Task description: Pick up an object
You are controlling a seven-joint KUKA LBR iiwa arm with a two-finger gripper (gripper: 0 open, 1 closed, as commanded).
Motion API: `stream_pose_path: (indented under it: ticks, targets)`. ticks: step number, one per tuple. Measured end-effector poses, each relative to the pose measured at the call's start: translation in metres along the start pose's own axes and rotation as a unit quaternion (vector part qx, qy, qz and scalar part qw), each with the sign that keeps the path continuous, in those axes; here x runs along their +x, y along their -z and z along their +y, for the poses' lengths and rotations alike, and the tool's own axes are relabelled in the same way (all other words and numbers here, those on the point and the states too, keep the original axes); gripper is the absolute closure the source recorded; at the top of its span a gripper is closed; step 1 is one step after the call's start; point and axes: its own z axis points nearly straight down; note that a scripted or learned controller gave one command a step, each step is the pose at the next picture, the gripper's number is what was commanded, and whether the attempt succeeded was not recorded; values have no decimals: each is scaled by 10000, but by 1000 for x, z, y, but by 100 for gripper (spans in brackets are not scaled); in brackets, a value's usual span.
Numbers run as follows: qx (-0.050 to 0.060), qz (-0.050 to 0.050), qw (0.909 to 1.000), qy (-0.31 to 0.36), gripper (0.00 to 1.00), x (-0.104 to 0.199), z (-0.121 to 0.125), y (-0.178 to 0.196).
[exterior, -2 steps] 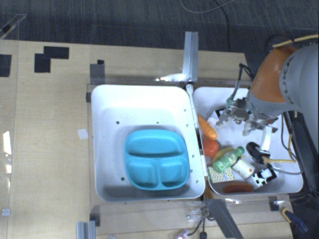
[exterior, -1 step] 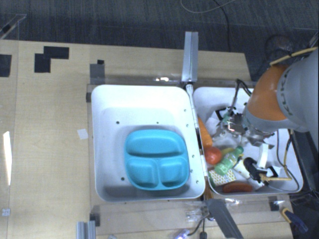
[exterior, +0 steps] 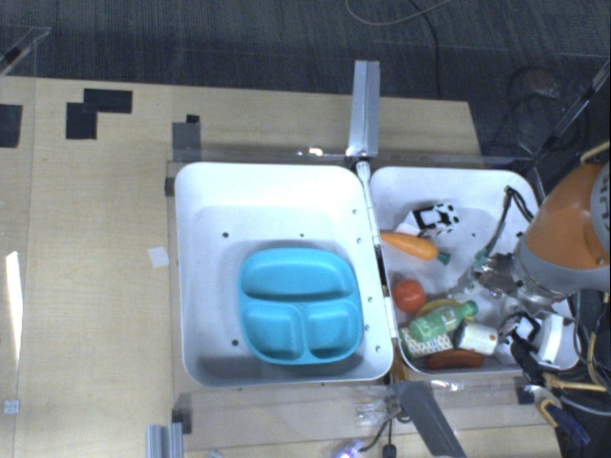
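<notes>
The right bin (exterior: 458, 187) holds several small objects. An orange carrot (exterior: 410, 246) lies by its left wall, with a red tomato (exterior: 409, 295) just below it. A green bottle (exterior: 439, 321) lies slanted near the front, beside a white cylinder (exterior: 477, 338) and a dark red sausage (exterior: 454, 359). A black-and-white toy (exterior: 436, 218) sits toward the back. My gripper (exterior: 489, 277) hangs low over the bin's right half, just right of the bottle's cap and above the white cylinder. The grey arm with its orange band (exterior: 573, 222) covers the bin's right side.
The left bin (exterior: 196, 256) carries a blue divided tray (exterior: 301, 303) in its front middle. A metal post (exterior: 365, 113) stands behind the wall between the bins. Cables lie on the dark floor behind the bench.
</notes>
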Motion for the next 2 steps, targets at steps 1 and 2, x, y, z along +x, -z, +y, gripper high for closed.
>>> stream_pose_path:
  ticks: [1, 2]
  targets:
    - [17, 6, 9937, -1118, 0, -1, 65, -2]
    - [70, 4, 9995, -322, 0, 89, 74, 62]
